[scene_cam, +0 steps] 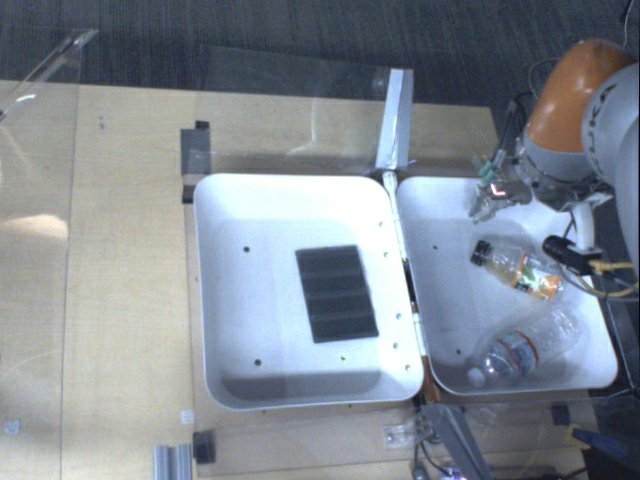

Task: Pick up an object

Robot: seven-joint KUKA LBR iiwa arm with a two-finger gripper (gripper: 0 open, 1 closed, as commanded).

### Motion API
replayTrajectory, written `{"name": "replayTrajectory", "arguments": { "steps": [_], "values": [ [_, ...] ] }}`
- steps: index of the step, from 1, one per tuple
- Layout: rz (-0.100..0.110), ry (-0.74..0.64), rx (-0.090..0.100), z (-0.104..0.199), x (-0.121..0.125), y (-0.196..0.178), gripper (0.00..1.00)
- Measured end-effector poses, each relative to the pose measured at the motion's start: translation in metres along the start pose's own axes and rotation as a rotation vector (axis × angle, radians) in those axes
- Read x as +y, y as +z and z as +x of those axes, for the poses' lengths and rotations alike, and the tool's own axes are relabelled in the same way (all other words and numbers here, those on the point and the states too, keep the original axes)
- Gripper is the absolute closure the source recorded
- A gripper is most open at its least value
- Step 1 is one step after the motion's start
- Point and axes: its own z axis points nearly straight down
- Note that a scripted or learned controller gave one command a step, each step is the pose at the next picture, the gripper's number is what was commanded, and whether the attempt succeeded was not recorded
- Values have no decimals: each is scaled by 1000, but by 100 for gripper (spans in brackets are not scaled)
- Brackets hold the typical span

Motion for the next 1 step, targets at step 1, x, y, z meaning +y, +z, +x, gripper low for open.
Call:
{"name": "replayTrajectory", "arguments": {
  "steps": [1],
  "values": [
    [0,0,0,0,0,0,0]
  ]
}}
